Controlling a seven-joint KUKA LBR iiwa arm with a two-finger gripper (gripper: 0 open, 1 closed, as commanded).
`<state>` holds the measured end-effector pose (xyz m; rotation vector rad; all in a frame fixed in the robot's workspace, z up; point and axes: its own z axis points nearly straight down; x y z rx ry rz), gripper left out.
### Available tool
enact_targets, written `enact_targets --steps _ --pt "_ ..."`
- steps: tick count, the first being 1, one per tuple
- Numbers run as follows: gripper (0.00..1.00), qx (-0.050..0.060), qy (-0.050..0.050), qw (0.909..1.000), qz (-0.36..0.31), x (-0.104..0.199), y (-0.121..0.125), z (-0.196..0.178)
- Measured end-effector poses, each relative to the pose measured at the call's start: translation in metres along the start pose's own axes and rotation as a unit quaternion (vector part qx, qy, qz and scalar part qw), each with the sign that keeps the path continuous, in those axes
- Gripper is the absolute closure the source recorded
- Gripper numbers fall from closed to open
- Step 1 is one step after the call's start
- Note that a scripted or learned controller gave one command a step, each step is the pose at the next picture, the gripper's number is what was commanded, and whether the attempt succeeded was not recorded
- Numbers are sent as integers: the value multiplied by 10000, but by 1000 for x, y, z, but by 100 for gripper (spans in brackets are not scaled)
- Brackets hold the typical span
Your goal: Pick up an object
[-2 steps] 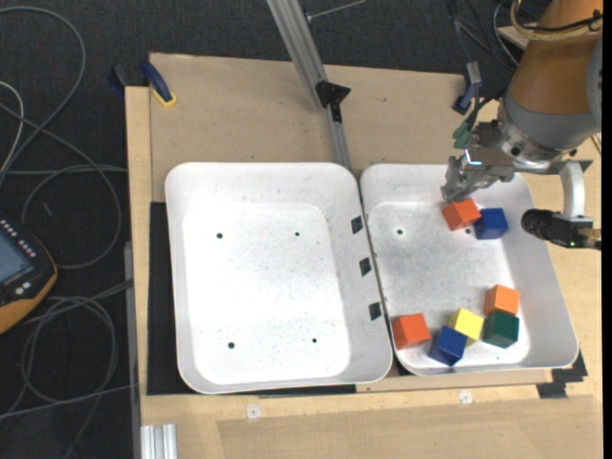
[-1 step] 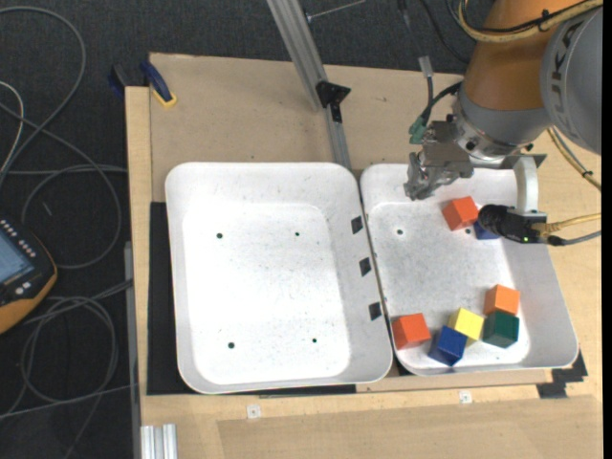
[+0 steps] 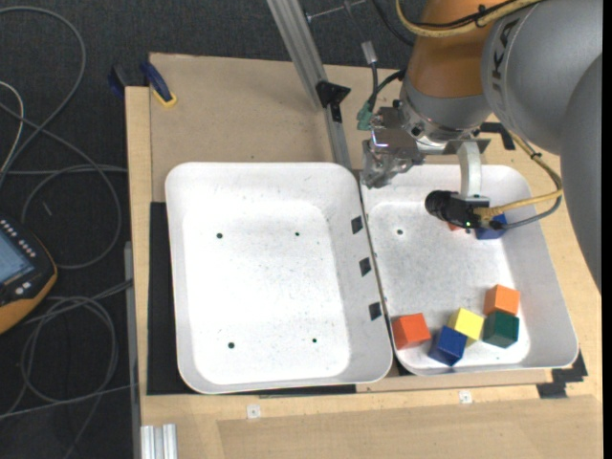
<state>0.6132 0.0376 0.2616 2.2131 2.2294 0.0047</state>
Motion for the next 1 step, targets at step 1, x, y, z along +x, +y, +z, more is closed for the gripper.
enact_targets --steps 1 --pt "100 5 -1 10000 3 57 20 17"
